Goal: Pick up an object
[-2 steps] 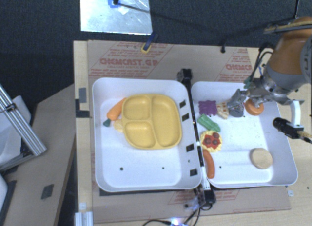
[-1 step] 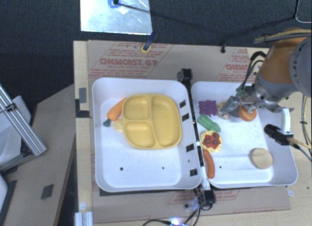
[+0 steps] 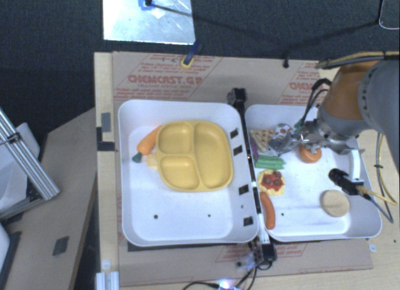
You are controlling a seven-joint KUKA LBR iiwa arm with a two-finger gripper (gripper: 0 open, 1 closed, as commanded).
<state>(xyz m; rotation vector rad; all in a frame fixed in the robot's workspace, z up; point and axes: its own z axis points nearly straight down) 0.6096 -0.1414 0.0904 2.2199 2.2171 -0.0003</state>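
Working from the left, one carrot (image 3: pixel 149 140) lies against the plate (image 3: pixel 187 173) on its left rim. The single yellow plate has three wells. Everything else sits to the plate's right: one tan wedge (image 3: pixel 260 137) level with its upper rim, one green pod (image 3: pixel 270 162) level with its middle, one yellow slice (image 3: pixel 272 182) with red dots level with its lower rim, and one sausage (image 3: pixel 268 210) below that. Further right of the plate come one orange piece (image 3: pixel 310 154) and one tan disc (image 3: pixel 335 203). That makes eight loose things across two bins.

My claw (image 3: pixel 282 137) hangs just right of the wedge, so I take that as my target. I cannot tell whether the claw is spread or pressed together.

I judge the wedge to be toy food: light, stiff, probably slick, and lying flat. I'd take hold across its two long edges near the wide end, since a pinch at the tip could squirt it out.
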